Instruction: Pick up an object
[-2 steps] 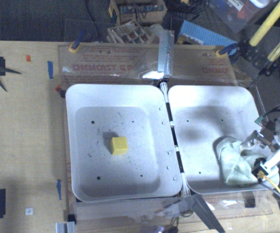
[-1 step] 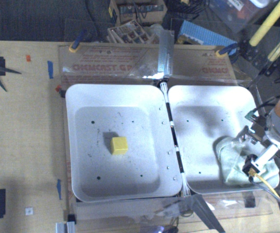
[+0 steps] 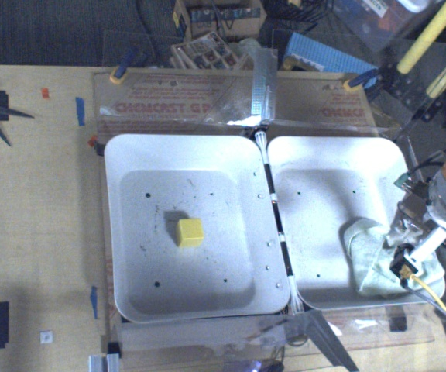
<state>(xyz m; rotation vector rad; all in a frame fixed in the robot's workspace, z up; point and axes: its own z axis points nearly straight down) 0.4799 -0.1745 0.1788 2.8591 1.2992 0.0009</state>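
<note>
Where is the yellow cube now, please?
The yellow cube lies in the left white bin, near its middle, far from the claw over the right bin.

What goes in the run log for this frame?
gripper: over right bin, at pale cloth | grasp: unclear | yellow block: left bin, untouched

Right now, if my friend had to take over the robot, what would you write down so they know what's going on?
Pincer: low in the right bin, at its right side, against a pale crumpled cloth. Whether it grips the cloth can't be told.
Yellow block: lying loose near the middle of the left bin, untouched.
Done: nothing visibly lifted yet.
Left: get a firm hold on one object and raise it out of its bin.
</note>
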